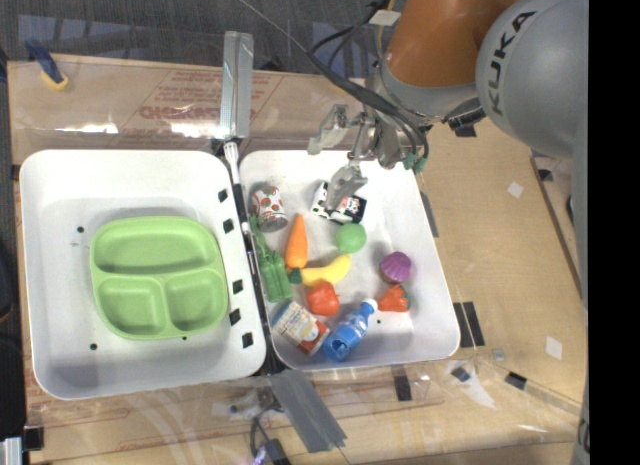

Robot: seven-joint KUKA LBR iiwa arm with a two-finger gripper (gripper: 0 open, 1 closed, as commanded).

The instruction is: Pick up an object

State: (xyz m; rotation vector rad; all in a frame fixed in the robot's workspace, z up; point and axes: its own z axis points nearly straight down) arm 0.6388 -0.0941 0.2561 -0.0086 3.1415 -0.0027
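Nearest you, along the front edge of the right bin (440,338), lie a blue bottle (348,337) with a white cap and, just left of it, a small carton (297,324). Just behind these sit a red pepper-like toy (322,299) and a red strawberry-like toy (394,299), with a purple piece (396,267) above the latter. Mid-bin you find a yellow banana (328,271), an orange carrot (297,241), a green round piece (351,238) and a green strip (271,271) lying against the left wall. Farther back stand a small can (268,206) and a black-and-white packet (339,205). The gripper (348,181) hangs directly over that packet at the bin's rear; whether its fingers are parted or closed, you cannot tell, and nothing is seen held. In the left bin (40,253) rests a green compartment tray (158,275).
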